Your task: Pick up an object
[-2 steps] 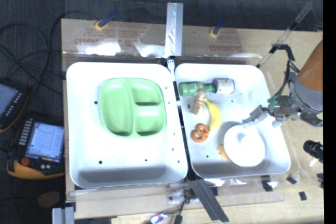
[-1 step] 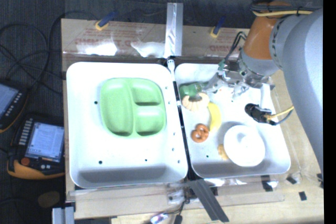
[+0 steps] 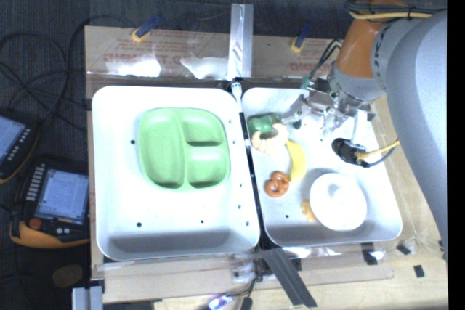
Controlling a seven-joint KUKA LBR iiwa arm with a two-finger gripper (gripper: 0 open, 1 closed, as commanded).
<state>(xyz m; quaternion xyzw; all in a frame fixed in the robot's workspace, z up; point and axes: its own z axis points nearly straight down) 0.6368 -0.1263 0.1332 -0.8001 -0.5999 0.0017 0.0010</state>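
Nothing picked yet: my tool [image 3: 325, 107] hangs over the right bin's [image 3: 389, 225] back end (can't tell its state), banana [image 3: 295, 160], donut [image 3: 276, 184] and white bowl [image 3: 337, 201] lying loose in it.

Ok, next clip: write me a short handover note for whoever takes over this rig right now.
Gripper: low over the far part of the right bin; nothing visible between its fingers, and open or shut cannot be made out.
Right bin contents: green object at its left wall, cream piece beside it, banana, brown pretzel-like ring, white bowl nearest the camera.
Left bin: green divided plate.
Done: nothing picked yet.
Left: grasp one object and lift it.
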